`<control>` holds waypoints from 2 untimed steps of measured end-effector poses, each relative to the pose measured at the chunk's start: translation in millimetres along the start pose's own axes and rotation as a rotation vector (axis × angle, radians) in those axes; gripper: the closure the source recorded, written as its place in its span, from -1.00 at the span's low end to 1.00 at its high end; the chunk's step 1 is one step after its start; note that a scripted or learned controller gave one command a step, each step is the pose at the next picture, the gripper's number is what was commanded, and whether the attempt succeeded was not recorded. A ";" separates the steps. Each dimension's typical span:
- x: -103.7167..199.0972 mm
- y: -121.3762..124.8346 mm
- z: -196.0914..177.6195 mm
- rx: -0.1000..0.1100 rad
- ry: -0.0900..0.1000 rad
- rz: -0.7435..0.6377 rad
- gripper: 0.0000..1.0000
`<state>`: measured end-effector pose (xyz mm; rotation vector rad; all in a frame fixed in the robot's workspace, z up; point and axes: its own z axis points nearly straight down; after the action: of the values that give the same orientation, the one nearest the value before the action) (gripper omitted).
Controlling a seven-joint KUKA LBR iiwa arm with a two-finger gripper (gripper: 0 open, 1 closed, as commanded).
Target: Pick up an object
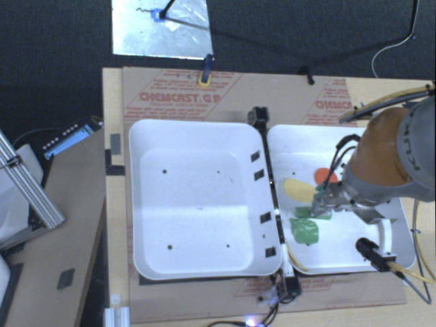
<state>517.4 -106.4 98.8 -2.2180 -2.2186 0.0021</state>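
Green piece (305, 230) lies in the right-hand bin (340, 138) of the view, toward its near left corner. A yellow piece (296, 188) lies just beyond it and an orange piece (322, 176) farther back. Gripper (319, 208) sits low between the yellow and green pieces, close over the green one's far edge. A smaller patch of green shows there; you cannot tell whether it is a separate thing. You also cannot tell whether the gripper is wide or narrow, or whether anything sits in it. Arm (385, 159) leans in over the bin's right half. Left-hand bin (197, 182) takes no part. Step in hand, as you may judge it: the descent onto a target, with no lift yet. Next move calls for a firm closure on one piece alone, then a straight rise. Watch that the yellow piece, lying so near, is not nudged or caught as well.
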 end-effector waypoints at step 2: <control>53.6 20.9 -153.3 -0.026 -0.003 -0.010 1.00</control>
<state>538.9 -53.2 252.1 -2.2214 -2.2441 -0.0235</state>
